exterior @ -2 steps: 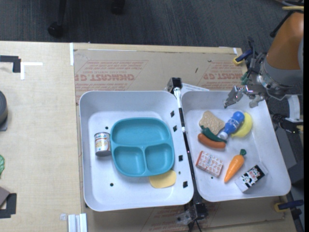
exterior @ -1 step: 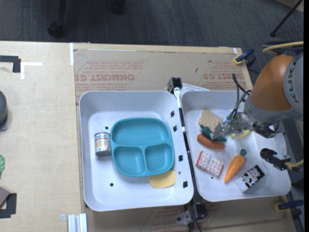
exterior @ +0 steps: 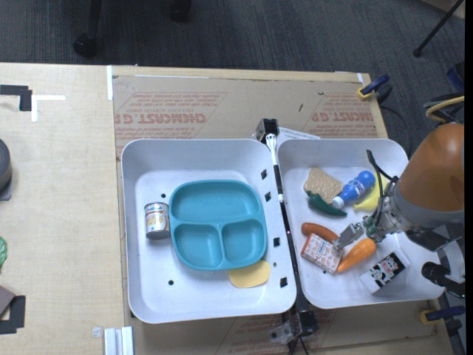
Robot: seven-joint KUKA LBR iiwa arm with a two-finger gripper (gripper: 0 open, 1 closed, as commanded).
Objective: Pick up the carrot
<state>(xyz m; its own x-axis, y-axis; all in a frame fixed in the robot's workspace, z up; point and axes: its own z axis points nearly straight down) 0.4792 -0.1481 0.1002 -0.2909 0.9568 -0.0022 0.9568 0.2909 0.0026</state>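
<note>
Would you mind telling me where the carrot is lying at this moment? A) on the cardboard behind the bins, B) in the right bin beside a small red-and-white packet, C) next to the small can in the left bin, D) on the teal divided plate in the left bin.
B: the carrot lies in the right bin, just right of the red-and-white packet, with the gripper right above it.

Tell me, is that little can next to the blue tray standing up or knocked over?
Standing up. The can shows its round top above its labelled side, beside the blue tray.
</note>
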